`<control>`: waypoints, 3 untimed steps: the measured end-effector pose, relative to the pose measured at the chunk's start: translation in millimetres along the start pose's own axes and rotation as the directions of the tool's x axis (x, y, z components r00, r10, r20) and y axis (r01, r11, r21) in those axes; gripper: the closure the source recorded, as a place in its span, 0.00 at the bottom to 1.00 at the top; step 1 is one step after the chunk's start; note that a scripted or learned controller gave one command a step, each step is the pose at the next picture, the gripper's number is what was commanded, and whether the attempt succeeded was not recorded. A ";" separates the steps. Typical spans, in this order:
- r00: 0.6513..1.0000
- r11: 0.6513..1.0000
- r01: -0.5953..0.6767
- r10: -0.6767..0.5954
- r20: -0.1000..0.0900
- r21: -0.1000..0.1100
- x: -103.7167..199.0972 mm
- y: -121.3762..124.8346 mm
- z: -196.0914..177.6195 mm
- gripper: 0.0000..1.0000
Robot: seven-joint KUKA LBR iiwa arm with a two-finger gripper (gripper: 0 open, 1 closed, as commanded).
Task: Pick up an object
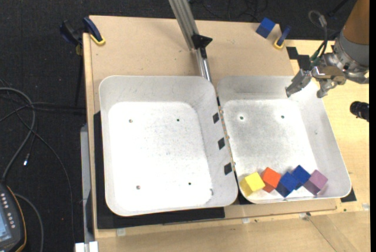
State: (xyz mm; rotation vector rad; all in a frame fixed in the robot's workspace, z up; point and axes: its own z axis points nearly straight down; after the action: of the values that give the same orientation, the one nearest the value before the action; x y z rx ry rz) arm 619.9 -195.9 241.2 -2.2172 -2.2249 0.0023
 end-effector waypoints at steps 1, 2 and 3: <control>1.000 1.000 0.003 -0.003 -0.004 0.006 55.5 -1.9 119.7 0.00; 1.000 1.000 -0.005 0.005 -0.001 0.000 79.9 -90.1 146.4 0.00; 1.000 1.000 0.003 -0.003 0.000 -0.011 109.8 -67.0 41.2 0.00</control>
State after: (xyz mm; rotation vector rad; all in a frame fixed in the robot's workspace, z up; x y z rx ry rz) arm 552.4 -86.3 200.1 -2.2197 -2.2338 -0.0100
